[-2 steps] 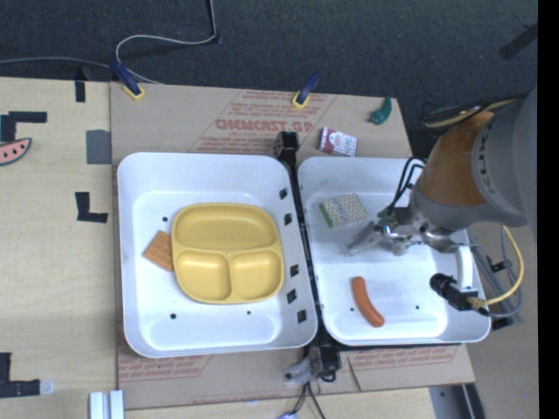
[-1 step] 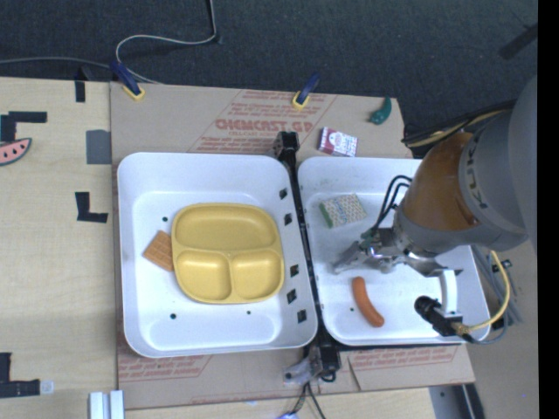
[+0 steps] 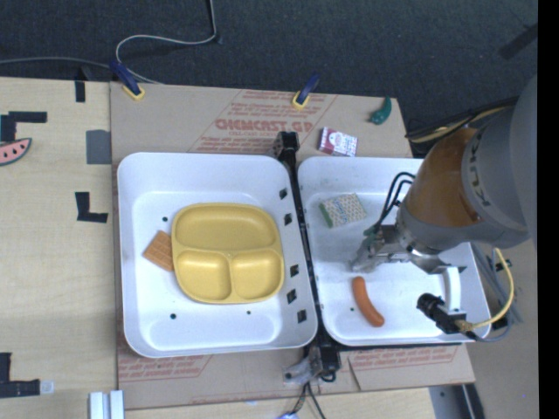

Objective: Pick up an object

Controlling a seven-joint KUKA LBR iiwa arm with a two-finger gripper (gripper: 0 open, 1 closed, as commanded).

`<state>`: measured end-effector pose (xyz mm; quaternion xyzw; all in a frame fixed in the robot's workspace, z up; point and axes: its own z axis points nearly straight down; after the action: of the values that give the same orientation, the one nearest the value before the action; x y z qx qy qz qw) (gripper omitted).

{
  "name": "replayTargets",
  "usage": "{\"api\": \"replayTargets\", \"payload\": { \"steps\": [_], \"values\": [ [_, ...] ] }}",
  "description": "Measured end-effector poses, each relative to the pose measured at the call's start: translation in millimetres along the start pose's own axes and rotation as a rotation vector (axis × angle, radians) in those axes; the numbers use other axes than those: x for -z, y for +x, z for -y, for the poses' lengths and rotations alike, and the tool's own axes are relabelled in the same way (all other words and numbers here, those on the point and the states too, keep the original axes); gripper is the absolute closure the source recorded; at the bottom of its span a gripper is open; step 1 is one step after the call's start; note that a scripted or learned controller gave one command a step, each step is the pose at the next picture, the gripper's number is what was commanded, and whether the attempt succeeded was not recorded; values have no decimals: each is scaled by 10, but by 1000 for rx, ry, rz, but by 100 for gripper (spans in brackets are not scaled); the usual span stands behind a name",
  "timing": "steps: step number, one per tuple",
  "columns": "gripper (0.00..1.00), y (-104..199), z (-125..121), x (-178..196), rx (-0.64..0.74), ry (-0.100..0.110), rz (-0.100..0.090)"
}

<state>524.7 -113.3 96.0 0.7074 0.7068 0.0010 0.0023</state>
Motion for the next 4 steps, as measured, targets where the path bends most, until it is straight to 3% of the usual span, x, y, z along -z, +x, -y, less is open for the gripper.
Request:
{"api": "replayTargets", "payload": {
  "steps": [1, 2, 3, 4],
  "values": [
    [0, 1, 1, -1, 0, 1, 0],
    [0, 175, 158, -96, 0, -1, 1],
    [100, 175, 154, -1, 0, -2, 1],
    [0, 176, 155, -2, 0, -1, 1]
  ]
}}
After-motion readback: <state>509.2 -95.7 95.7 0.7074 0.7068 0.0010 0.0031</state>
